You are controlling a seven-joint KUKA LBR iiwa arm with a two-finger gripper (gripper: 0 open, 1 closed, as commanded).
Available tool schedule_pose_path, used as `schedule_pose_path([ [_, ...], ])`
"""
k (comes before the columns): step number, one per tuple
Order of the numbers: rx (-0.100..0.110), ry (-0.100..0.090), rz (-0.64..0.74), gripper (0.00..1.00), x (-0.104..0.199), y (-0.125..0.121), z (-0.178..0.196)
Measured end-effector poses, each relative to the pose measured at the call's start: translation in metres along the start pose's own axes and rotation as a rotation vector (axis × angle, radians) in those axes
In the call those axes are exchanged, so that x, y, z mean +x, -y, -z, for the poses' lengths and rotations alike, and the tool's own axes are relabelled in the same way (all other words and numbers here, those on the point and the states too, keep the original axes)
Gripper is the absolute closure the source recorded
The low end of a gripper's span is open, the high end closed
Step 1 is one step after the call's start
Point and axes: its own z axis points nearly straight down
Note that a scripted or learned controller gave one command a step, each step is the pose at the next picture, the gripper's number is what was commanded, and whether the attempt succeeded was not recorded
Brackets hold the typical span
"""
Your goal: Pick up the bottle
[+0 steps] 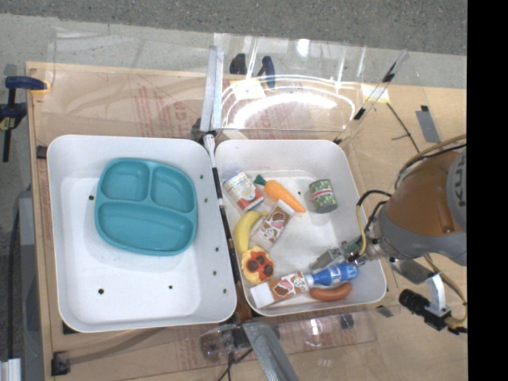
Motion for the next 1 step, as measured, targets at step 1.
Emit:
schedule_pose_path([
  [1,0.000,-0.003,-0.053,0.00,0.0126,-0.0026,-0.0082],
])
